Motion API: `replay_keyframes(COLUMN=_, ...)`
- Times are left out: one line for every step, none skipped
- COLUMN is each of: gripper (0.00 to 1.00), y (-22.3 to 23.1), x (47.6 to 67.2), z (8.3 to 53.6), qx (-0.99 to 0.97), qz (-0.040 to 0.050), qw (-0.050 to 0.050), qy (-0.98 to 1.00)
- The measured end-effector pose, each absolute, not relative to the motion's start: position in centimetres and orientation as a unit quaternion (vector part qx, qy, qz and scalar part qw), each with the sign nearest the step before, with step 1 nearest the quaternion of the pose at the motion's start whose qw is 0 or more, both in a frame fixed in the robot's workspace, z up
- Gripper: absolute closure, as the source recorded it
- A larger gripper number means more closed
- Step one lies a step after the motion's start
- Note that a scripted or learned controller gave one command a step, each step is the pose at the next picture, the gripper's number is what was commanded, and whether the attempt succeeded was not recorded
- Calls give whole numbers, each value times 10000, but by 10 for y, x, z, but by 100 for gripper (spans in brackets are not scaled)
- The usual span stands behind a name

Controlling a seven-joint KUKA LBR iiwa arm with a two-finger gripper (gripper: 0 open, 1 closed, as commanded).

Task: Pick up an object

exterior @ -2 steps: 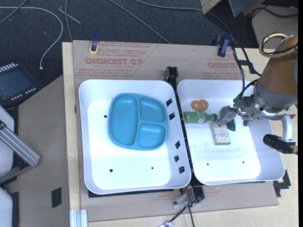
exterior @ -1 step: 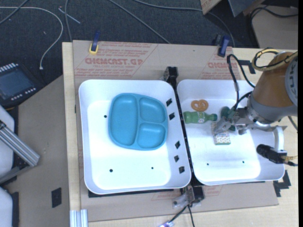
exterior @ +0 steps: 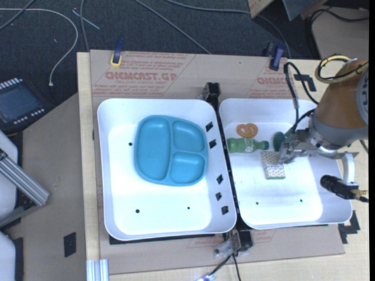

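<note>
claw: gripper (exterior: 285, 153) is sitting low inside the right bin (exterior: 304, 212), reaching in from the right; its tip is hanging just above and right of the patterned pad; whether it is open or closed cannot be told, and nothing is showing as held.
task's thing: patterned pad (exterior: 273, 165), small, flat and squarish, is lying on the right bin floor near the middle, just beside the tip; judged the likeliest target since it is lying nearest.
near neighbours: green bottle (exterior: 246, 146) is lying on its side just left of the tip, with a dark green piece (exterior: 279, 139) at its right end, close against the wrist; pretzel (exterior: 246, 131) is resting just above the bottle, apart from the pad.
arm: orange band (exterior: 340, 101) is showing above the wrist, cables looping over it.
left bin: left bin (exterior: 117, 174) is carrying a blue divided plate (exterior: 171, 150), well apart from the work.
step in hand: judged as the approach or descent onto a target; lift not yet begun.
next move: judged to be calling for centring over the pad, closing squarely and rising straight; the pad's flatness is giving little edge to catch, and the bottle beside it is risking a nudge.
</note>
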State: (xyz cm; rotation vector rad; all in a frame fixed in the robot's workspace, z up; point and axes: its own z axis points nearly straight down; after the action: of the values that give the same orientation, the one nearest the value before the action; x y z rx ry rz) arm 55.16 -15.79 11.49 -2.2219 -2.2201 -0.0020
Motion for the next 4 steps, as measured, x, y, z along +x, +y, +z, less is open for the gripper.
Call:
replay_keyframes(gripper=100, y=-160, x=552, z=158, qx=-7070, qz=-12, qw=-21, qy=-7072)
replay_keyframes(gripper=100, y=-160, x=560, z=204, qx=-7067, qz=-15, qw=-25, qy=-7075)
replay_keyframes(gripper=100, y=-161, x=562, z=251, qx=-7066, qz=-16, qw=-27, qy=-7076)
replay_keyframes(gripper=100, y=-110, x=548, z=239, qx=-7056, qz=1, qw=21, qy=-7087)
